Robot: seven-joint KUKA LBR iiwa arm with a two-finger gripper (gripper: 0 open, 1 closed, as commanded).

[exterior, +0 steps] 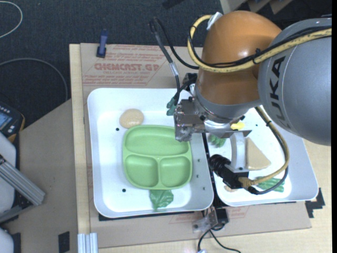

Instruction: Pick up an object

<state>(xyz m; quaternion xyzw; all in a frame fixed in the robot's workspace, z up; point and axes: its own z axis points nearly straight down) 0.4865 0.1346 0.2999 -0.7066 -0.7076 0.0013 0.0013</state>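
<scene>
Camera view: gripper (185,126) sits at the green divided tray's (157,157) top-right rim in the left bin (100,157), grip state can't tell, risk is clipping the rim instead of grabbing.

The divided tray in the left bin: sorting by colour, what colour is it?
Light green tray, in the camera view.

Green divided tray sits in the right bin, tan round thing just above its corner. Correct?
Not quite. The camera view shows the green divided tray in the left bin, not the right bin. The rest holds: the tan round object lies just above the tray's upper left corner, in that same left bin.
</scene>
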